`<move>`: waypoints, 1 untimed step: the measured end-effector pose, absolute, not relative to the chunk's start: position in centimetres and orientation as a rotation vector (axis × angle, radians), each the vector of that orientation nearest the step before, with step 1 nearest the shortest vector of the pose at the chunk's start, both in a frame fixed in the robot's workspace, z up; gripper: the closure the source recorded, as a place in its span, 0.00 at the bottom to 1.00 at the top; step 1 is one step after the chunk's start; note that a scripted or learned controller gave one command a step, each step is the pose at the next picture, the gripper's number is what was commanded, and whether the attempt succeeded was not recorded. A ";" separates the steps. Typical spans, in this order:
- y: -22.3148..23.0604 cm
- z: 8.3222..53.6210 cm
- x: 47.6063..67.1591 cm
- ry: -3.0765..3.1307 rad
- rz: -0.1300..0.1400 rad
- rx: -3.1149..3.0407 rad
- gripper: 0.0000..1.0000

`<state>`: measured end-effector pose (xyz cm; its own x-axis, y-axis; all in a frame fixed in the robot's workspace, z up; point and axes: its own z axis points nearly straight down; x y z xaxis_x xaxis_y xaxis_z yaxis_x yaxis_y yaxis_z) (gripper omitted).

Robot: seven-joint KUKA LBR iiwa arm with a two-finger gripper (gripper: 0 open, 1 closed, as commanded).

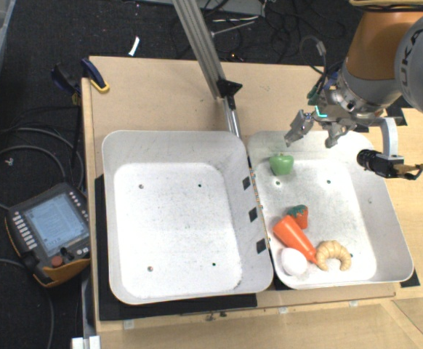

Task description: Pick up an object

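The right bin (pixel 364 195) holds a green apple (pixel 282 164) near its far left corner. Toward its front lie an orange carrot (pixel 293 235), a small red piece (pixel 299 214) at the carrot's top, a white egg (pixel 293 262) and a tan croissant (pixel 333 254). My gripper (pixel 315 131) hangs above the bin's far edge, up and to the right of the apple. Its two fingers are spread apart with nothing between them.
The left bin (pixel 175 217) lies beside the right one. A slanted metal pole (pixel 204 46) crosses the back of the bench down to the bins' shared far corner. A teach pendant (pixel 48 231) rests on the floor at left.
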<state>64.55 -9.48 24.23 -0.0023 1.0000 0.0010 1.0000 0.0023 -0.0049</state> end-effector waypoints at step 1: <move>-9.5 24.5 64.6 -2.224 -0.001 -2.218 0.00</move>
<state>64.63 -9.48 24.49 -0.0026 1.0000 0.0007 1.0000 0.0026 -0.0002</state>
